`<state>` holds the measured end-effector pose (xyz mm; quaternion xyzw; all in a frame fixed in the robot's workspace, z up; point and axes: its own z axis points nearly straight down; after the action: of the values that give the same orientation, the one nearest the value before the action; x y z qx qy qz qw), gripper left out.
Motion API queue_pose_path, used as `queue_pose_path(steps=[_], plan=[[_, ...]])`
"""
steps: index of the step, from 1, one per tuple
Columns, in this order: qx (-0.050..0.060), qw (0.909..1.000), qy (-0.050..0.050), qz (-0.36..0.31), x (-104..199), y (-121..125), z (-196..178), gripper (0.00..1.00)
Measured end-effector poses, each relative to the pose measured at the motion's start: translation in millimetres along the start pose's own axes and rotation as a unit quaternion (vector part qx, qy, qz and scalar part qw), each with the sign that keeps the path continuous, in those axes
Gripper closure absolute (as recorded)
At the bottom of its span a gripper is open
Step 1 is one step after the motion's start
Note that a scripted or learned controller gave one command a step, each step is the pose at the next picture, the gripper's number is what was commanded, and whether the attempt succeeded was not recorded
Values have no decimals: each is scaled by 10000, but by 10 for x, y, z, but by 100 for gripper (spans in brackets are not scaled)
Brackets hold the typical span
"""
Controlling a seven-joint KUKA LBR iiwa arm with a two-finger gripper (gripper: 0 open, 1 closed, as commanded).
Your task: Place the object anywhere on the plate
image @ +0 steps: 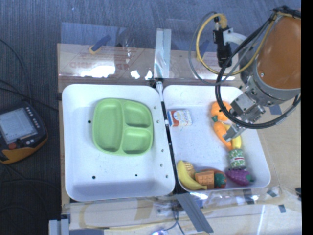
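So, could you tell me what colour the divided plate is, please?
Light green plate, shown in the camera view.

Blue-grey carpet [29,13], wooden bench [73,58], possibly a pendant [19,126]

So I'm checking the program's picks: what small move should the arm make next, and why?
Probably a short descent onto the orange toy in the right bin. The gripper sits right above it, and the green plate in the left bin has nothing on it yet. A grasp isn't visible.
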<state>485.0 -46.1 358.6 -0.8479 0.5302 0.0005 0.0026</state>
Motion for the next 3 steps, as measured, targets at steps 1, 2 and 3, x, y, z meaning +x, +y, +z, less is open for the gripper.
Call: queue_pose_path(steps=[1,2,3], plan=[[-46,9986,-35,-525,-544,-234,1056,100],[-35,9883,-23,-1522,-291,-114,1355,100],[-32,9883,-22,-1526,-293,-117,1353,0]])
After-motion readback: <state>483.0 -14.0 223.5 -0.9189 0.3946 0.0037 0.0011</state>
